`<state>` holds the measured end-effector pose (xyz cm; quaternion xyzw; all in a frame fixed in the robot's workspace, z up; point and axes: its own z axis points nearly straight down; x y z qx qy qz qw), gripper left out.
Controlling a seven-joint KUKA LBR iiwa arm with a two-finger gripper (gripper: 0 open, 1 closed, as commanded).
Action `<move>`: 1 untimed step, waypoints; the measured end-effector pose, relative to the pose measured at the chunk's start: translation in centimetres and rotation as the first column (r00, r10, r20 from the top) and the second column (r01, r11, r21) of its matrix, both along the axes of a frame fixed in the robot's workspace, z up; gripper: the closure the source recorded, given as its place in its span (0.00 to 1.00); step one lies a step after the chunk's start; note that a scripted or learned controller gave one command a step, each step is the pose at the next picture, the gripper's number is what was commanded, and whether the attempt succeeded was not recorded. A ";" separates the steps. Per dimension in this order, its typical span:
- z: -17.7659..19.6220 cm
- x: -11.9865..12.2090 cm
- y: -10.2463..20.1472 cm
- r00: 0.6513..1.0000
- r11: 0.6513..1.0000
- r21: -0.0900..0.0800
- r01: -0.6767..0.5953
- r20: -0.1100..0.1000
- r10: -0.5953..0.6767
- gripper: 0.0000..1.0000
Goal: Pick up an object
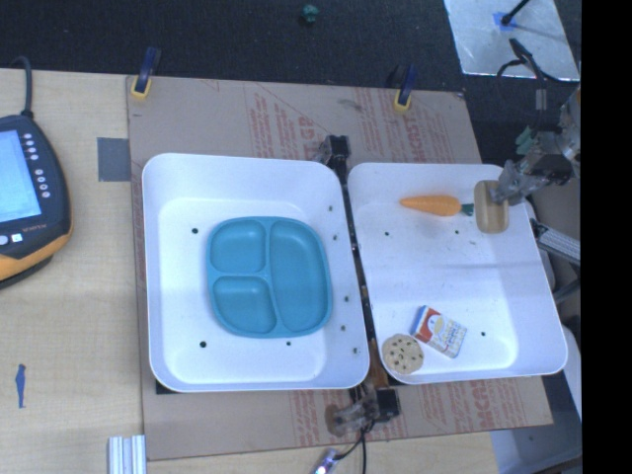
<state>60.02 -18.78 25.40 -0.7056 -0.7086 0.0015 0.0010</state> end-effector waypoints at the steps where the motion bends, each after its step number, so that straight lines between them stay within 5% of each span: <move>1: -14.4 2.9 -1.6 1.000 1.000 0.003 0.001 -0.009 -0.001 0.00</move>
